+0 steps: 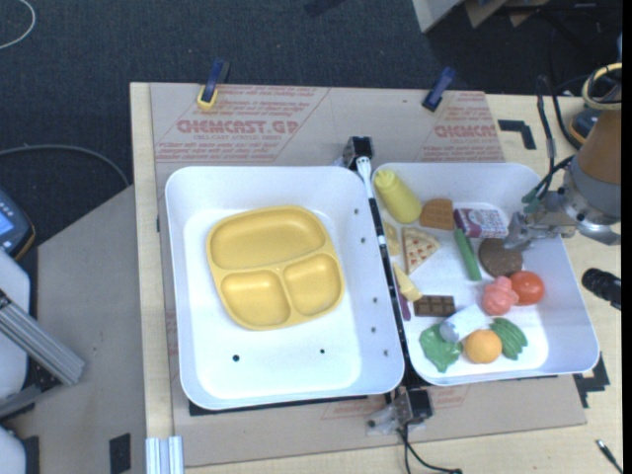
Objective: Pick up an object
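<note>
Arm reaching into the right bin, gripper low over a brown disc beside a purple-and-white carton; whether the gripper is open or closed cannot be told. The toy food lies crowded there, the left bin holding a yellow divided tray. Likely risk: neighbours touching the disc, such as the green stick, could deflect a descent or be caught alongside.
</note>
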{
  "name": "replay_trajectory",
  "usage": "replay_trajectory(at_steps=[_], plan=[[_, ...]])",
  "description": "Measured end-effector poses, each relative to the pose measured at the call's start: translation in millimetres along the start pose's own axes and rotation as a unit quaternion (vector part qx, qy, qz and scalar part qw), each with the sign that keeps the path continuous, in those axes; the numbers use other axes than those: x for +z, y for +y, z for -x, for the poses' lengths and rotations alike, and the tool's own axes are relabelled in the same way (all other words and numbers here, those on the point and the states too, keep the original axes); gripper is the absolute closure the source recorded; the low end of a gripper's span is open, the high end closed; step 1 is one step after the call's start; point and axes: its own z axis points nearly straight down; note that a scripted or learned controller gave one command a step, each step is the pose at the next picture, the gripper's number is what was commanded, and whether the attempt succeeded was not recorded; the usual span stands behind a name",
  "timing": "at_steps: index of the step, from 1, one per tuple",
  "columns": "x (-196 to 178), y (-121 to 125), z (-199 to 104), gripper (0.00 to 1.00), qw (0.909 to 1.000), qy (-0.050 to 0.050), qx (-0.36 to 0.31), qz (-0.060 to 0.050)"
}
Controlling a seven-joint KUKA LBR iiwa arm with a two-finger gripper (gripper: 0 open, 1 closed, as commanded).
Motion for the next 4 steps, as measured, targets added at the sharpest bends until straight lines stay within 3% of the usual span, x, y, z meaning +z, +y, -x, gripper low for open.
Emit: replay_trajectory(at_steps=[1, 2, 3, 4], plan=[[-53, -8, 3, 1.00, 1.0000, 0.000, 0.000, 0.000], [-80, -7, 3, 1.00, 1.0000, 0.000, 0.000, 0.000], [-73, -25, -42, 1.00, 1.0000, 0.003, -0.002, -0.005], [-75, -27, -98, 1.00, 1.0000, 0.003, -0.003, -0.005]])
